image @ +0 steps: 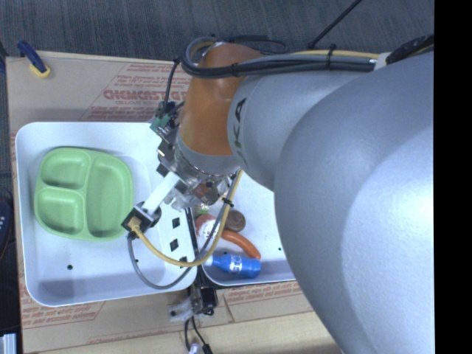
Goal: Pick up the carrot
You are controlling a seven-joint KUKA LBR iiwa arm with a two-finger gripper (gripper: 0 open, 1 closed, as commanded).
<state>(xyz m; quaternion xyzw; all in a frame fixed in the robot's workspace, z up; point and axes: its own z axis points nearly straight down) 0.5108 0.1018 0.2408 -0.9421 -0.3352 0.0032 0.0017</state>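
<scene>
The carrot, orange and slightly curved, lies in the near-left corner of the right bin. My gripper hangs over the divide between the two bins, just up and left of the carrot, with nothing visibly in it. The grey arm and its orange band cover most of the right bin, so the gripper's lower part is hard to make out.
A blue bottle-like object lies just in front of the carrot, and a brown round item just behind it. A green divided plate sits in the left bin. Yellow and grey cables loop down from the wrist.
</scene>
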